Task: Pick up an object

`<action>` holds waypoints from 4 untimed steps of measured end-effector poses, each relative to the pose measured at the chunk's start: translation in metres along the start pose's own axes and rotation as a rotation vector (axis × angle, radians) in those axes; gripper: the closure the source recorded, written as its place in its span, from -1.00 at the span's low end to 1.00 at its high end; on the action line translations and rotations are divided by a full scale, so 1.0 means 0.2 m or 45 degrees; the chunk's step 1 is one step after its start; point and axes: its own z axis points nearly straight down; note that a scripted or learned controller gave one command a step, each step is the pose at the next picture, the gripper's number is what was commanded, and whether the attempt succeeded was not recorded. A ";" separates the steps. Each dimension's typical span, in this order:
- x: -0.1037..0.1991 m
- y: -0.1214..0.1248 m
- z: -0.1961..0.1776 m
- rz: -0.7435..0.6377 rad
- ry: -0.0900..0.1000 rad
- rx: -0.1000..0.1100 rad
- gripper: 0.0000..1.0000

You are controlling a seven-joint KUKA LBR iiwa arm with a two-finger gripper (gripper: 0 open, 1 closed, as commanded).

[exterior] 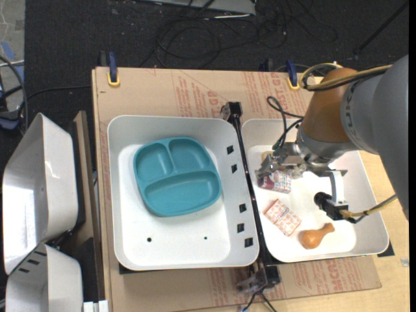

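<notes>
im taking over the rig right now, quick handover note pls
Gripper: low in the right bin, at the patterned packet near the bin's left wall. Whether it grips the packet can't be told from this view.
Things: a second packet lies nearer the front, an orange gourd-shaped toy at the front, both apart from the gripper. A teal divided plate lies in the left bin.
Done: arm is down at a packet.
Left: confirm a grasp, then lift.
</notes>
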 end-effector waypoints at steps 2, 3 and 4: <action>0.00 0.02 -0.39 -0.005 0.006 0.002 1.00; 0.00 0.03 -0.66 -0.007 0.006 0.001 1.00; 0.00 0.03 -0.59 -0.004 0.006 0.010 1.00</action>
